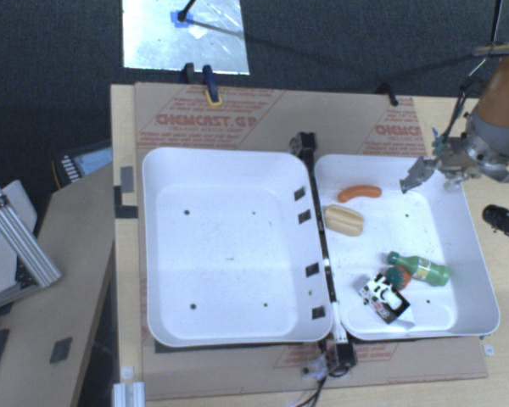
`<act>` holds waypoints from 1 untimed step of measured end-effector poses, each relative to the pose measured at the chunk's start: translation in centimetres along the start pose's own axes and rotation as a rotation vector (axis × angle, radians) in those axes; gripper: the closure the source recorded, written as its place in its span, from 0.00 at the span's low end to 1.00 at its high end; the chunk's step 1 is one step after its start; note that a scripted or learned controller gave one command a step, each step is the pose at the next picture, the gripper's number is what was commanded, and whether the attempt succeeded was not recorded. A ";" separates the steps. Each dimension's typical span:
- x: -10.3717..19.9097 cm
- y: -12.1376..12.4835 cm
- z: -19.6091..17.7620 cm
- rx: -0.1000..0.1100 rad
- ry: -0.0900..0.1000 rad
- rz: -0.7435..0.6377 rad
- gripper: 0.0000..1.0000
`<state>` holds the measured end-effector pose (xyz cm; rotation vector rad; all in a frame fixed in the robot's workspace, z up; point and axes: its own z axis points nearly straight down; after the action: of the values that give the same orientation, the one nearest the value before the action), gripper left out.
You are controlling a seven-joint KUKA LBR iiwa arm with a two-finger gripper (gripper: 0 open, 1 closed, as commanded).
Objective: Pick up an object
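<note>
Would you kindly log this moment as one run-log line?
gripper: over right bin's far edge, holding nothing | sausage, bun, green bottle: lying in right bin

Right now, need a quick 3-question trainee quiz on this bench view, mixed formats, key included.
1. True or false: the orange sausage-shaped toy lies in the left white bin.
2. Multiple choice: which thing lies closest to the tan bun-shaped toy? A) green plastic bottle B) orange sausage-shaped toy C) black-and-white boxy object
3. Fill in: the two-finger gripper is over the far ___ corner of the right white bin, holding nothing visible.

Key: 1 false; 2 B; 3 right.
</note>
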<state>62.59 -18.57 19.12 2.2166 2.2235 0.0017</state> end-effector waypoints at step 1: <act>-1.3 -4.0 -21.3 -0.019 -0.007 0.001 0.00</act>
<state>58.57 -19.89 40.39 2.2044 2.2093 0.0149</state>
